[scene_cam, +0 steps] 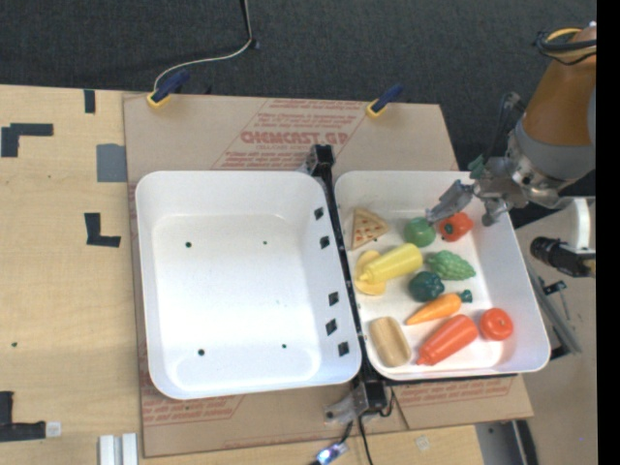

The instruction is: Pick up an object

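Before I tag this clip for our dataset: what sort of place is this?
Probably a robotics lab's grasping test bench. Two white bins sit clamped on cardboard; the right one holds plastic toy food like a corn cob and carrot, and a robot arm's gripper hangs over it.

A robot test lab, a grey and orange robot arm (557, 114) at the desk's right edge, two white bins (232, 279) clamped on cardboard (291, 134), plastic toy food (392, 262) for practice, black tape marks (97, 229) on the desk, loose cable (242, 17) behind.
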`<state>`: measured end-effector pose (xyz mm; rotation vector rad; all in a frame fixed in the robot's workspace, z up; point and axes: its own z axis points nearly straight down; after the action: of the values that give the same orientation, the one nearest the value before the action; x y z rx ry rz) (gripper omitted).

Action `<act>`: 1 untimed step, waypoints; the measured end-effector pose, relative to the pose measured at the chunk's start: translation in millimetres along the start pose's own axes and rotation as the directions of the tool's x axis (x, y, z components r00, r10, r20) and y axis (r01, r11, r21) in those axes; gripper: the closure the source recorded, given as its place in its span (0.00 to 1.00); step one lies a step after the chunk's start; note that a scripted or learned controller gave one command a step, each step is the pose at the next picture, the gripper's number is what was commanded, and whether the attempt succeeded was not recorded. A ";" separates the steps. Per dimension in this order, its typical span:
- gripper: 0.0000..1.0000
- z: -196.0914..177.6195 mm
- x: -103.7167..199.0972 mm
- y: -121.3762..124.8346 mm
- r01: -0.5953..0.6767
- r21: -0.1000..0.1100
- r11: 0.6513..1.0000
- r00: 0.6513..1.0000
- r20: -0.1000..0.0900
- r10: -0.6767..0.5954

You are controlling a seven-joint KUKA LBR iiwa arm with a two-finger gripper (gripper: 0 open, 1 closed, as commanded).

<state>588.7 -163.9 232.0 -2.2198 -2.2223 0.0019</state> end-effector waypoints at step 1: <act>0.00 121.7 -17.0 53.5 0.002 -0.003 1.000 1.000 0.001 -0.002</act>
<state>642.0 -180.9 110.3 -2.2190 -2.2269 0.0005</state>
